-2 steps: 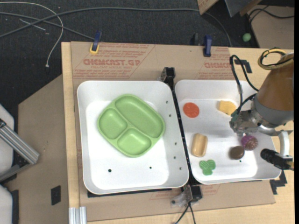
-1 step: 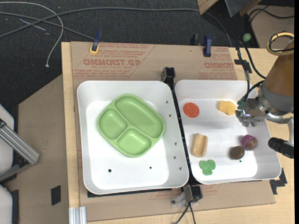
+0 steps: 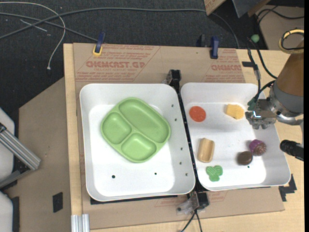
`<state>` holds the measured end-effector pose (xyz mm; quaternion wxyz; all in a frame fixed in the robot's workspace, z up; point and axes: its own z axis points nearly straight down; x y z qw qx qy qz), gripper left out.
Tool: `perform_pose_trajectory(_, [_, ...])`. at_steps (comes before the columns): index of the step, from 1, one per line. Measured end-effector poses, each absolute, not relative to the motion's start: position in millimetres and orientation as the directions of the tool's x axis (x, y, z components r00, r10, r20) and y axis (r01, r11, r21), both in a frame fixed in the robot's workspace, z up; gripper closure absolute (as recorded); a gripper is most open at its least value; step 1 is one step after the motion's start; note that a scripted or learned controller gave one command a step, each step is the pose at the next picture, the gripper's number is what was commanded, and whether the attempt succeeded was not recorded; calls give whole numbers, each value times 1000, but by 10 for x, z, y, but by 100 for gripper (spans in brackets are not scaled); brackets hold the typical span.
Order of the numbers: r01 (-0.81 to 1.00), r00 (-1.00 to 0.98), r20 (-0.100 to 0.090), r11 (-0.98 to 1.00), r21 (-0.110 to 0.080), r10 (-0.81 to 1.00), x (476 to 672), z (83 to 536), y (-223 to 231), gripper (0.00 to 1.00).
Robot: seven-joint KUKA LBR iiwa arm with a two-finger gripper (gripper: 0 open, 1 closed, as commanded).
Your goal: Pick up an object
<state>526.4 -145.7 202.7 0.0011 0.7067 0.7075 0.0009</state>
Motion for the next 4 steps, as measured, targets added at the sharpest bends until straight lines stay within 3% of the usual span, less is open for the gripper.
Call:
perform_pose_trajectory(2, [1000,-6,2,6,2,1000,5548,2116,-508,100])
perform_pose_trajectory(4, [1000,-6,3,6,3,1000,6008,2341,477,100])
